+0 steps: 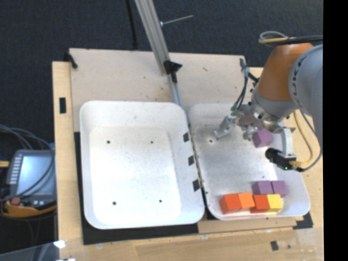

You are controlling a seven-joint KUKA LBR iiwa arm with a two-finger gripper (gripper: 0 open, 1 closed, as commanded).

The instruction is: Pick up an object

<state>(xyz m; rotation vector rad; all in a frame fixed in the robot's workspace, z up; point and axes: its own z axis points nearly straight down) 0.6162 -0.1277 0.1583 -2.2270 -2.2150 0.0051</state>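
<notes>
Left shallow white plastic bin [98, 118] carries no blocks; right shallow white plastic bin [217, 151] has orange, yellow and purple blocks [255, 198] packed together against its near edge, likely pushed there and awkward to get fingers around. Two-finger gripper [260, 136] hangs above the right bin's far half with a small purple block [262, 138] at its tip, well apart from that cluster. The block looks lifted off the floor and gripped, though finger spread and contact I cannot tell.

Blocks [255, 199] clustered in right bin's [217, 151] near corner, beside left bin [136, 162].
</notes>
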